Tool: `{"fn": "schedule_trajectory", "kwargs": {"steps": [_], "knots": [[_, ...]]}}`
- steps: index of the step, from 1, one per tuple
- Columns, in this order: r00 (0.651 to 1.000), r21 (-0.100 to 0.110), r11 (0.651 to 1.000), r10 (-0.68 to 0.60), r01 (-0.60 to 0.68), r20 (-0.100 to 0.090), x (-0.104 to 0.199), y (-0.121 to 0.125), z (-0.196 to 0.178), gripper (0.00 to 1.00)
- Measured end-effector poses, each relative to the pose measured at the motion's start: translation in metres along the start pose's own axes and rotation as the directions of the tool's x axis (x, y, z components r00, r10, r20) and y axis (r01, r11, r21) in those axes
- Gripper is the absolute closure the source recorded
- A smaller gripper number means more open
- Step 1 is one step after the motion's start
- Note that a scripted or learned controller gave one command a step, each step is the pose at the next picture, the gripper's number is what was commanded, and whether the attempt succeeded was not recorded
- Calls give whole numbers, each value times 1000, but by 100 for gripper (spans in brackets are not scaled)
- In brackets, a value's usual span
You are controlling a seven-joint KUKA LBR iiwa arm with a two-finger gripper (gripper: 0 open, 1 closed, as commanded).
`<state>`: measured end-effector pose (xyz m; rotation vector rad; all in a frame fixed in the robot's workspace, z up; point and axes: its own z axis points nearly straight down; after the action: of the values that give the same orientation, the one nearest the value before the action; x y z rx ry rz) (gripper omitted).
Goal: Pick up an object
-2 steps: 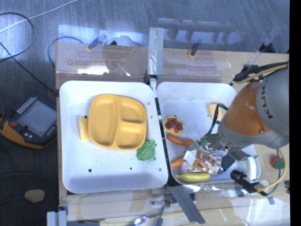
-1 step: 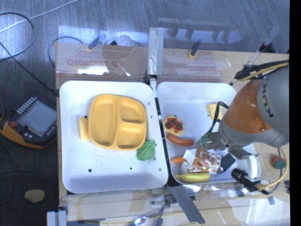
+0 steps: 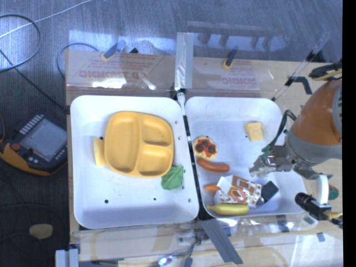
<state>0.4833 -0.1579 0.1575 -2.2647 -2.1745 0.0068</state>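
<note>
A: Which object is it after? The nearest candidates are the small black block (image 3: 268, 191) and the printed snack packet (image 3: 240, 190), both at the near end of the right bin (image 3: 233, 105), with the packet touching the block on the side toward the divider.

B: And the gripper (image 3: 266, 164) hangs just above that block, toward the bin's far end. Whether its fingers are apart or together I cannot tell; nothing is visibly between them.

A: So what could spoil it?

B: Crowding, I'd judge. The banana (image 3: 228, 209) lies against the packet's near edge, the hot dog (image 3: 213, 165) and the pizza slice (image 3: 205, 147) sit beyond the packet toward the divider. A descent slightly off could land on the packet, which looks flat and slippery, and close on nothing.

A: The cheese cube (image 3: 254, 131)?

B: Well apart from the packet, alone toward the far end. Easier, probably. The left bin (image 3: 83, 149) holds the yellow divided plate (image 3: 138, 144) and a lettuce leaf (image 3: 173, 177).
</note>
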Motion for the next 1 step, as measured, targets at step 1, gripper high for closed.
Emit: {"fn": "schedule_trajectory", "kwargs": {"steps": [1], "knots": [[1000, 0, 1000, 0, 0, 0, 0, 0, 0, 0]]}}
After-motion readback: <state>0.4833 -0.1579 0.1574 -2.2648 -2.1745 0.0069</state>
